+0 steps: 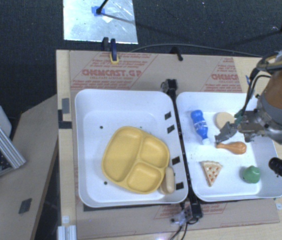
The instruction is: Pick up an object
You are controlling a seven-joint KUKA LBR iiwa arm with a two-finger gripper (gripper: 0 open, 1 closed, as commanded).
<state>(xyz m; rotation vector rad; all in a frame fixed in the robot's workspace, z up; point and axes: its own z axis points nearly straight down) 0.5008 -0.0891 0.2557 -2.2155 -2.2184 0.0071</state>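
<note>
Drumstick [232, 147] sits in the right bin [266, 191] lying roughly left-right, and the gripper [226, 132] is just above its thin left end, fingers look spread a bit with nothing between them.

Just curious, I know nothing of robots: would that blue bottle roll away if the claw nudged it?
Probably. The bottle lies on its side and looks round, so a sideways push would likely roll it. It looks small, so probably light. The smooth bin floor would hardly slow it.
</note>
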